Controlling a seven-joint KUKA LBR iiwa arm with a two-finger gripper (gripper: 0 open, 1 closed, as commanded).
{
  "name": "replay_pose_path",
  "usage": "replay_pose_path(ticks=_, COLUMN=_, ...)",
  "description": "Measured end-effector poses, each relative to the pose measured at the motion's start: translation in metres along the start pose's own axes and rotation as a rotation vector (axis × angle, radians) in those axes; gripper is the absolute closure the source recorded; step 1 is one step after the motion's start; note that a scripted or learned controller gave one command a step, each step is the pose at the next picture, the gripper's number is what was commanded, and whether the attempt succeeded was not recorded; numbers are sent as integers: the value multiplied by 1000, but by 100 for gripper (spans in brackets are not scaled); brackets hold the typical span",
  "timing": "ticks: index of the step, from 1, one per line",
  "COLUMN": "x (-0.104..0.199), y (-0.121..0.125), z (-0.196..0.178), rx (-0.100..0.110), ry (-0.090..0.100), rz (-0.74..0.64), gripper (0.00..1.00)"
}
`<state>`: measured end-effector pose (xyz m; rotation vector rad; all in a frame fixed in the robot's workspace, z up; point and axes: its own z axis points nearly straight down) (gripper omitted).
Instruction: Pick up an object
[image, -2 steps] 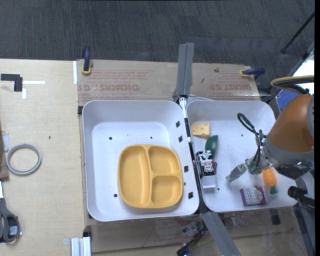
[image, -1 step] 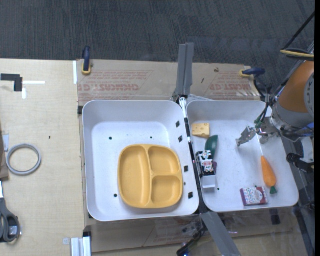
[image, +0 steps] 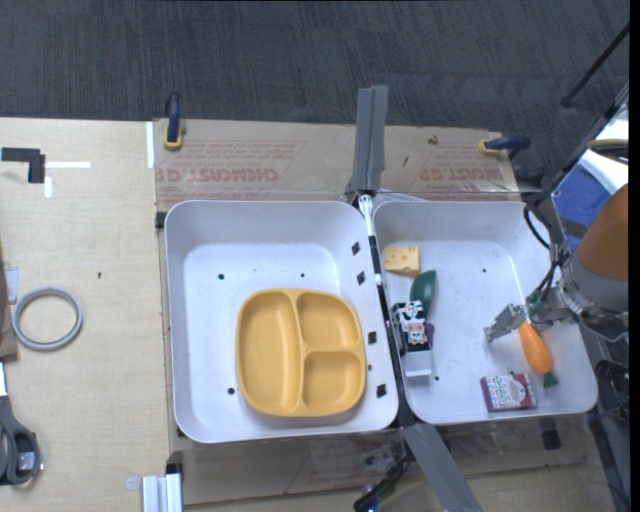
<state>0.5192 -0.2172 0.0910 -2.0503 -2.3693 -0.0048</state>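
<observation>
Presently the end effector sits low in the right bin, near its right wall, with the arm entering from the right edge. Whether it is open or closed cannot be told from this view, and no object is visibly held by it.

Candidate objects in the right bin:
- An orange carrot-shaped item lies just beside the end effector, on its right, possibly touching it.
- A small red packet lies near the front wall, just below the carrot-shaped item.
- A yellow cheese wedge, a green item and a small black-and-white carton lie along the divider, well apart from the end effector.

The left bin holds a yellow divided plate.

Probable fault conditions:
1. The carrot-shaped item is rounded and tapered. A closure off its centre is likely to squeeze it sideways rather than secure it.
2. The item lies close to the right wall. A lateral correction could bring the end effector against the wall or push the item into the corner.
3. The red packet lies close by and could be dragged along with the target.
</observation>
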Motion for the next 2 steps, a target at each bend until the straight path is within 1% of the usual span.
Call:
replay_pose_path(ticks=1, x=-1, y=0, z=-9, rx=-1, ry=-6, rz=-2, gripper=100)
replay_pose_path(ticks=2, x=26, y=22, z=-107, rx=-2, ry=-10, rz=-25, gripper=100)
